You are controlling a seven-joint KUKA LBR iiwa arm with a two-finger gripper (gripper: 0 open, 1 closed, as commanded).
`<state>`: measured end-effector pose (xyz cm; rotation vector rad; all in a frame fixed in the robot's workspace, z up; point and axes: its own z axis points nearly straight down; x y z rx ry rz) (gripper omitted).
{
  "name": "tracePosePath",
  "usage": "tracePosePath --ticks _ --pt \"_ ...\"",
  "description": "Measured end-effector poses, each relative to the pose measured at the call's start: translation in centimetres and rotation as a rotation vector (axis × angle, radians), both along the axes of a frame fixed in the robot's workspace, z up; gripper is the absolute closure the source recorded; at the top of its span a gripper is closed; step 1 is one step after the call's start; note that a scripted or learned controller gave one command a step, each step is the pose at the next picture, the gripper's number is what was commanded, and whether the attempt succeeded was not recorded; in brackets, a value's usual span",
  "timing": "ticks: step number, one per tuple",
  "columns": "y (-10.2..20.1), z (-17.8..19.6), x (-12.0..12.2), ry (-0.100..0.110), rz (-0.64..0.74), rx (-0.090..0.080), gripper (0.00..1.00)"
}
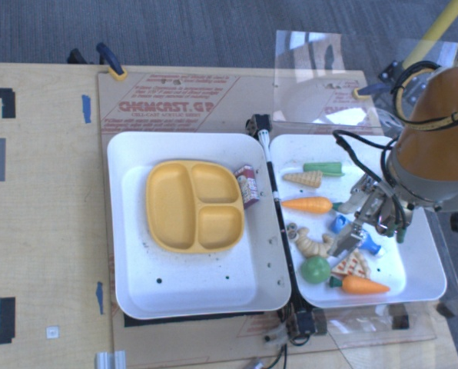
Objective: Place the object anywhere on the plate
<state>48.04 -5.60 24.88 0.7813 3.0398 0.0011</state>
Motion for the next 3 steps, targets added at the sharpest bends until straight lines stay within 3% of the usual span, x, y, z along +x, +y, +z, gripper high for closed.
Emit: tracePosePath --ticks 3 --pt "0.00 0.00 0.00 0.000 0.000 0.000 0.00"
